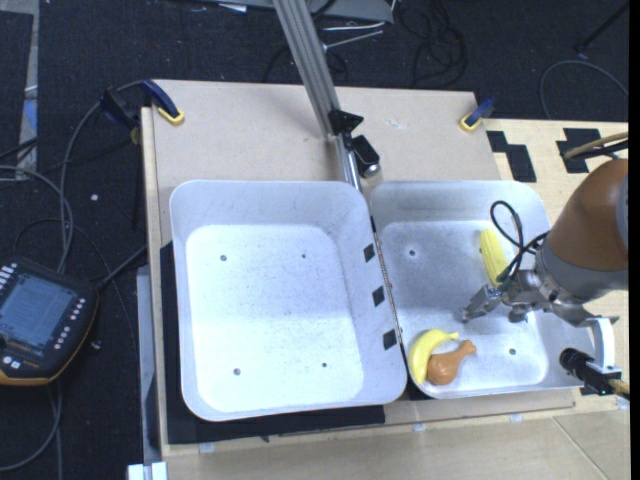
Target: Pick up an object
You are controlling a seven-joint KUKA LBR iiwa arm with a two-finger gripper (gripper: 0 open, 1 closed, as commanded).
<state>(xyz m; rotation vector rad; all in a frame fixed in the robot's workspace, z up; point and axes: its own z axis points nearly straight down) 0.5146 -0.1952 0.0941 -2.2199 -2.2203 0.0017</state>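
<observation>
1. The metal gripper [480, 306] hovers over the right bin [400, 208]; whether it is spread, I cannot tell.
2. A curved yellow banana [427, 347] and smooth orange drumstick [447, 362] (touching) lie at its seven o'clock.
3. A ridged yellow corn cob [492, 253] lies at its twelve o'clock.

We see even, soft overhead light, mild glare on the white bins [270, 208], faint shadows, and a slightly grainy, soft picture.

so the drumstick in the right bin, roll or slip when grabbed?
The drumstick looks like smooth, glossy plastic, so probably slippery. Its bulbous end tapers to a thin shaft, so it may pivot between fingers. It lies against the banana, which could shift with it.
</observation>
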